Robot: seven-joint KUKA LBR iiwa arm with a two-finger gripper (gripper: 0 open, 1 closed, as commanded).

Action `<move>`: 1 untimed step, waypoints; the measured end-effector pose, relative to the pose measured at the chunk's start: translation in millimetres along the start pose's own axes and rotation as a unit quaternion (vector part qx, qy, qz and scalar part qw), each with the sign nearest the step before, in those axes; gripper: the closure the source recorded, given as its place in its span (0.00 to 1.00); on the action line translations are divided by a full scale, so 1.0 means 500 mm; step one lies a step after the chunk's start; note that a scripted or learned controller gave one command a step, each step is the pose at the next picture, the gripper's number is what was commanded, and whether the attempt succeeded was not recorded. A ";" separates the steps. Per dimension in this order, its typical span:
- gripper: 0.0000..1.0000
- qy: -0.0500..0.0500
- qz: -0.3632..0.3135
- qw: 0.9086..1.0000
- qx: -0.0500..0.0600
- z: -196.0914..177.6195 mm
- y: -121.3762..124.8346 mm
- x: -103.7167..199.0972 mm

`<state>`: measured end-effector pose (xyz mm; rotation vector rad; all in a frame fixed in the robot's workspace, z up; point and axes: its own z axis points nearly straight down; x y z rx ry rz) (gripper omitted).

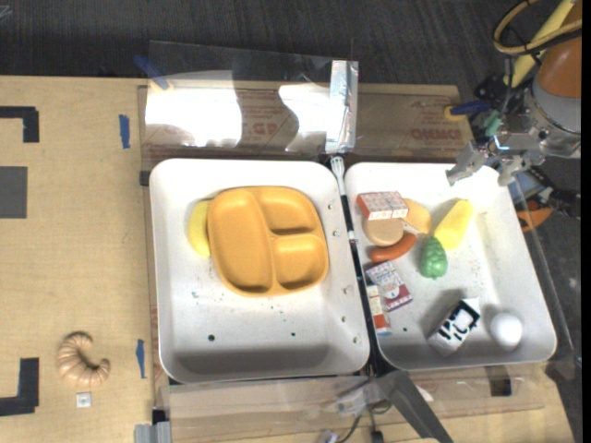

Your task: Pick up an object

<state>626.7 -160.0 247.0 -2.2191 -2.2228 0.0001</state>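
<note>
Claw (484, 166) hovering at right bin's (531, 247) far corner; grip state impossible to tell. Just below-left: yellow corn toy (452, 223), probably light, stiff, slick plastic, best pinched across its middle. Beyond: green toy (432, 258), small red-and-white carton (381, 205). Printing too small to read.

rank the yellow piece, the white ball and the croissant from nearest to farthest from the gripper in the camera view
From the gripper, at the right bin's far right corner:
1. Yellow piece, right bin, just below the gripper.
2. White ball, right bin's near right corner.
3. Croissant, on the bench left of both bins.
</note>
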 end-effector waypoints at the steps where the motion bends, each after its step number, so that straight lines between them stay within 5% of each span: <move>1: 0.00 0.001 0.146 0.989 0.003 0.248 -0.065 -0.030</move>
